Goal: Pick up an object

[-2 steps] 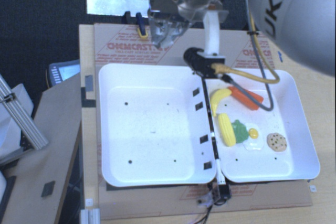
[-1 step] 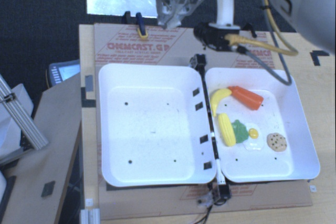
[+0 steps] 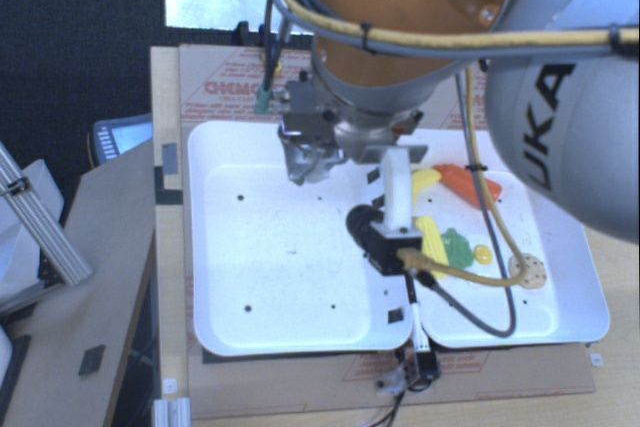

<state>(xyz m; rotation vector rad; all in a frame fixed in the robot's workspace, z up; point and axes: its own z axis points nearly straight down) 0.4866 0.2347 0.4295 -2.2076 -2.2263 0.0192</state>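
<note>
The arm's (image 3: 470, 25) orange wrist band and grey casing loom largest in the frame, closest to the lens, with a yellow cable (image 3: 450, 37) strapped across them. Below, the gripper (image 3: 312, 170) hangs over the upper middle of the left bin (image 3: 230, 315), just above its white floor; whether its jaws are spread or pressed together cannot be told from this angle, and nothing is seen pinched between them. A white bracket (image 3: 398, 190) and a black fitting (image 3: 375, 240) sit over the seam between the 2 bins. The objects lie in the right bin (image 3: 570, 310), well apart from the gripper: an orange carrot-shaped piece (image 3: 470, 181), a yellow piece (image 3: 427, 179) beside it, a yellow corn-like piece (image 3: 431, 238), a green piece (image 3: 457, 247), a small yellow ball (image 3: 482, 255) and a tan speckled disc (image 3: 528, 270).
</note>
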